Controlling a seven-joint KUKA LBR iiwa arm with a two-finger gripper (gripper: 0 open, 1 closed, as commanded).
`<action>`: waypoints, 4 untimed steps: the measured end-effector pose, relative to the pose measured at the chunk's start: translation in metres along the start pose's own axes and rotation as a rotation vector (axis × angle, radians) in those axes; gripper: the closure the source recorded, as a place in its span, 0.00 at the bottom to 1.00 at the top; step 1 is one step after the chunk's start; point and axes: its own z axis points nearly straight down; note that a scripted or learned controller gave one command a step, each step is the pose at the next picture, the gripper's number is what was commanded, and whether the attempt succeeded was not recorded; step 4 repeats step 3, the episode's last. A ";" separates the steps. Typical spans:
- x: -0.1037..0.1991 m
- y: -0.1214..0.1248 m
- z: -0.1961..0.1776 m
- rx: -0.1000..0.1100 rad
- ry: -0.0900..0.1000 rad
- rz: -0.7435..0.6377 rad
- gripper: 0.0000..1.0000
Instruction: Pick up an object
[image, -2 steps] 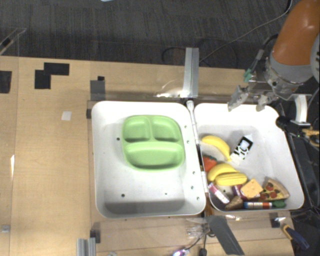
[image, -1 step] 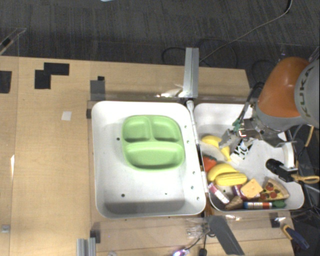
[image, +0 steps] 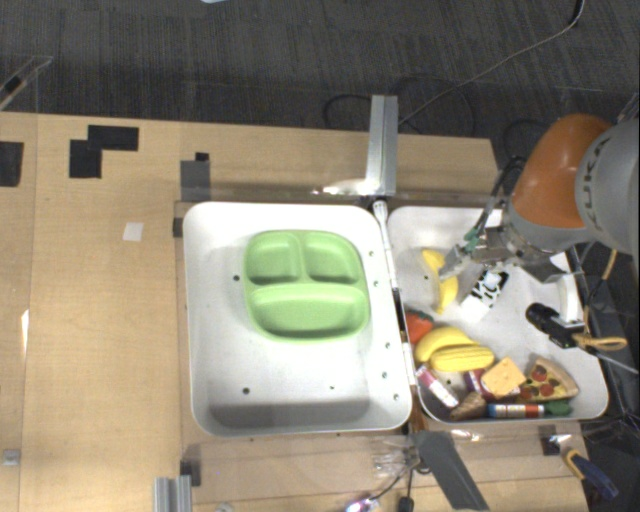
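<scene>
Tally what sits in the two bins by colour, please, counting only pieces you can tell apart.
Green: 1, divided plate
Yellow: 3, small banana, piece above it, banana bunch
Black and white: 1, block
Orange: 1, cheese wedge
Mixed: 1, pizza slice
Total: 7; the front-corner clutter is too jumbled to count.

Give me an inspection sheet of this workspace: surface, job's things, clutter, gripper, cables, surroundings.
Surface: wooden bench bearing two white bins, the left bin and the right bin, side by side.
Job's things: in the right bin, a small yellow piece, a banana, a cheese wedge, a pizza slice and a marker.
Clutter: green divided plate in the left bin.
Gripper: the gripper hangs over the right bin's upper part, above the yellow piece; finger state unclear.
Cables: dark cables on the floor behind the bench.
Surroundings: dark carpet; black marks on the bench top.
</scene>
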 end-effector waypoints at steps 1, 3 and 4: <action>0.013 0.011 0.027 0.032 0.015 -0.013 0.00; 0.053 0.026 -0.095 0.041 0.013 0.143 1.00; 0.053 0.026 -0.095 0.041 0.013 0.143 1.00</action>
